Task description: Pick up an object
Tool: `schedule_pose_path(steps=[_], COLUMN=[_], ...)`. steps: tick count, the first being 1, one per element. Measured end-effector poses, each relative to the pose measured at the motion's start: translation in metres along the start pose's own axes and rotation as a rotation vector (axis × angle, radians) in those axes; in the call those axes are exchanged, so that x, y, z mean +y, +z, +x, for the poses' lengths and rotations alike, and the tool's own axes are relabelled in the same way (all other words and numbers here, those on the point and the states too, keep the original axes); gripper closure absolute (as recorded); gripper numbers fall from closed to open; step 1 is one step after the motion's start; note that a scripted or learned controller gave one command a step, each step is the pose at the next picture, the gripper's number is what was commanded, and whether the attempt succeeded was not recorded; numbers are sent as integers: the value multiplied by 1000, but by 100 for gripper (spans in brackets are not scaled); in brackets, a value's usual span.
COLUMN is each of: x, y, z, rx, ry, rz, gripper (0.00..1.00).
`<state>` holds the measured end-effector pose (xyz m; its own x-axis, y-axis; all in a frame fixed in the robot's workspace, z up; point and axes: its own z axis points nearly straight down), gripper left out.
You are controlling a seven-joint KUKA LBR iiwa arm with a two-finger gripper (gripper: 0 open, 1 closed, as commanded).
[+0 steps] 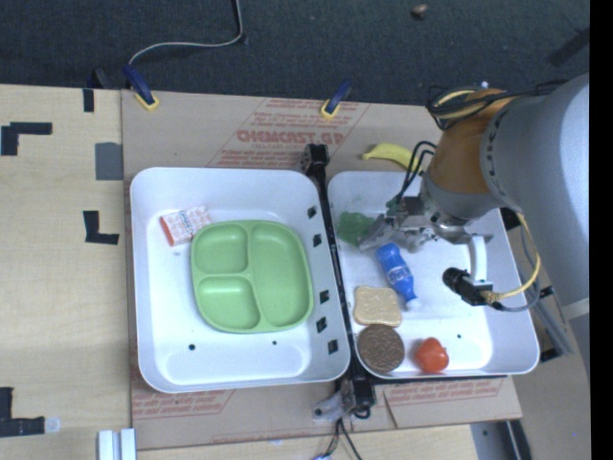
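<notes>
So, gripper: it hung low in the right bin, near the far end, and from where I stood I could not tell whether it was released or clenched on anything.
Arm: the grey arm with its orange band came in from the right and bent down over the bin, which I judged was a reach for the nearest items.
Just beneath the tool: a blue bottle lay on its side, slanting away from the gripper toward the near end, and looked the likeliest thing to be picked up.
Beside the tool, toward the divider: a green object sat just next to it, partly hidden.
Further toward the near end: a slice of bread, then a brown round cookie and a red tomato, all well clear of the tool.
Behind the tool: a yellow banana lay at the bin's far rim.
Across the divider: the left bin held a green divided plate and a small red-and-white packet, far from the tool's reach.
Judgement: the grasp looked not yet settled.
</notes>
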<state>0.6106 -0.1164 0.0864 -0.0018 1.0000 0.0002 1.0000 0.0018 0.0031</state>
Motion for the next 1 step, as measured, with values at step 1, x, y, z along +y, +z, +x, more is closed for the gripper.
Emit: schedule_pose_path(steps=[1], x=[-6], y=[0], z=[15], rx=[-2], ry=[1], rz=[-1], gripper=[0])
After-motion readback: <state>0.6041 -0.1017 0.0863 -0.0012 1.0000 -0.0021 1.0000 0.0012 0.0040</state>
